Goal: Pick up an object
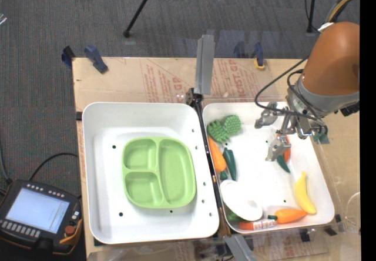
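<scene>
Hovering over the right bin (326, 192), my pincer (276, 153), fingers hard to read, risked only nudging the dark green pepper (284, 163) aside.

Red printing on cardboard sheet (154, 80) under bins, upside down, illegible

A robotics lab: teach pendant (36, 214) on carpet, tripod legs (143, 0), clamped bench (135, 80).

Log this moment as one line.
gripper: over right white bin, above small dark green toy pepper | grasp: unconfirmed | yellow toy banana: untouched
</scene>
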`<state>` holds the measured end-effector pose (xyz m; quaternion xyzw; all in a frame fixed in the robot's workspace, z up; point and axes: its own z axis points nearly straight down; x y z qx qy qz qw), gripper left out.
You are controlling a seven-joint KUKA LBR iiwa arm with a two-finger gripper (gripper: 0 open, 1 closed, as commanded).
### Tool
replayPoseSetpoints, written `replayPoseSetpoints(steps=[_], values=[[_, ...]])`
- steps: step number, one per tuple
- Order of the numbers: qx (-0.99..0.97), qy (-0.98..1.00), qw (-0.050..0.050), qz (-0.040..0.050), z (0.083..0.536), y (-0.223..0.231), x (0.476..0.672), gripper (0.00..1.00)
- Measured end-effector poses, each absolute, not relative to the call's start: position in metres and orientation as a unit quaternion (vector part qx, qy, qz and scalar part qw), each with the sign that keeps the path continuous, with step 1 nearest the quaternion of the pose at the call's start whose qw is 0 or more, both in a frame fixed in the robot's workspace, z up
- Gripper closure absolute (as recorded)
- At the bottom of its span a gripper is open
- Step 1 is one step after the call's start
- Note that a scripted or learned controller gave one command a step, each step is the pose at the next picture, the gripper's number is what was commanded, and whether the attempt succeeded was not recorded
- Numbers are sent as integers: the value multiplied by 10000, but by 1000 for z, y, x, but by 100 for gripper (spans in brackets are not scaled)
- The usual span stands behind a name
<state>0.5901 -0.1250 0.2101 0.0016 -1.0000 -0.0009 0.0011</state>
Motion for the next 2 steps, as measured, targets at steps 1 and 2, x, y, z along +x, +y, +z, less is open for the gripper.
replayPoseSetpoints(steps=[1,2], values=[[-31,-10000,2,-8,87,-207,604,0],[-77,-10000,-5,-8,87,-200,618,0]])
